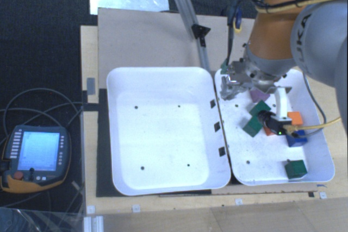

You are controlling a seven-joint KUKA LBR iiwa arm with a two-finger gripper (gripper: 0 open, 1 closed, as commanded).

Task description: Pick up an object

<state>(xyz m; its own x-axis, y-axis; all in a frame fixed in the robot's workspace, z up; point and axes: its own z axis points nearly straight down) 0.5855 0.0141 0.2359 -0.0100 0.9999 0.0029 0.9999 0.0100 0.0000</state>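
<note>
**Gripper low in the right bin, no pick confirmed**

- left bin (pixel 115 117): shares a wall with the right bin (pixel 261 156). Not involved in this step.
- Gripper (pixel 229 86): at the right bin's back-left corner, close to that shared wall. The wrist blocks the view, so I can't tell whether it's spread or pressed together. No object is visibly pinched.
- purple block (pixel 260 95): near the right bin's back wall and just right of the gripper. It's the closest candidate, but it sits beside the gripper, not in it.
- dark green block (pixel 253 127): left of the right bin's centre, on the floor.
- orange block (pixel 295 117) and blue block (pixel 296 140): toward the right bin's right wall, with orange nearer the back and blue nearer the front.
- corner green block (pixel 295 169): in the right bin's front-right corner, well apart from the gripper.

Status, my read: the approach into the right bin looks done. Grasp and lift are not done, since every block lies on the bin floor and none is raised. What's left is to close on something, most likely the purple block, and lift it clear of the bin.
</note>
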